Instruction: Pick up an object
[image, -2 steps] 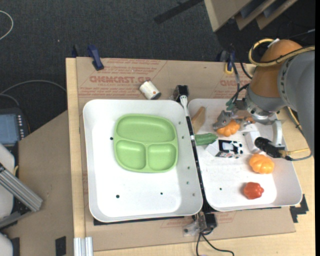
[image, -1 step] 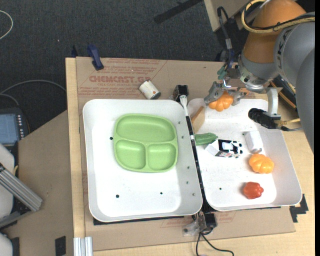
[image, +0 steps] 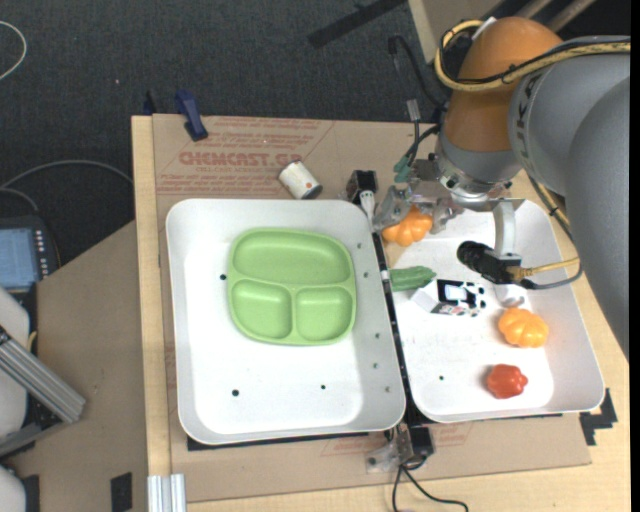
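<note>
My gripper (image: 412, 212) hangs over the far left corner of the right bin (image: 560, 385), below the orange-banded wrist. A small orange toy fruit (image: 405, 231) lies directly beneath it, touching or nearly touching it. Also in the right bin are a green pod-shaped toy (image: 411, 277) by the left wall, a black-and-white patterned piece (image: 457, 297), an orange pepper (image: 522, 327) and a red pepper (image: 506, 380).
The left bin (image: 200, 350) holds a green divided plate (image: 292, 285). A white cylinder (image: 298, 180) and a blue clip (image: 190, 115) lie on the cardboard behind the bins. A black part with a yellow cable (image: 485, 262) hangs from the arm over the right bin.
</note>
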